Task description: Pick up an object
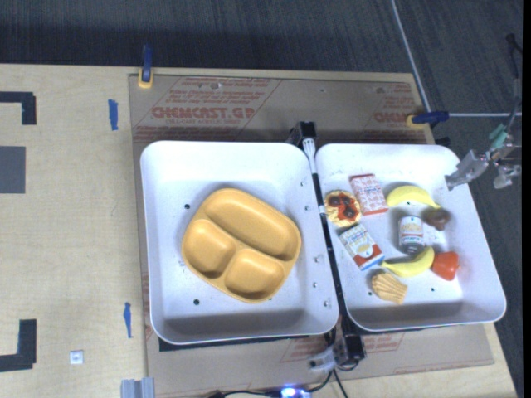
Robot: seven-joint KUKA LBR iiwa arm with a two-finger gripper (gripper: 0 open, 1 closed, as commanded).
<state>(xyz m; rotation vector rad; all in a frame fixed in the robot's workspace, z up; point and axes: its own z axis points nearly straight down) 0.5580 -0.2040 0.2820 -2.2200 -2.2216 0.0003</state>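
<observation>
No pick made: the hand (471, 168), grip state indeterminate, sits at the right-hand shallow white bin's (485, 301) far edge, its small toy food items (398, 226) unlifted

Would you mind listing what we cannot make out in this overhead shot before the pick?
1. The tool, camera view: cut off by the right edge and blurred, so its opening is unreadable.
2. Label on the small can, camera view: too small to read.
3. Print on the two snack packets, camera view: too small.
4. Cardboard lettering, camera view: faint and blurred.
</observation>
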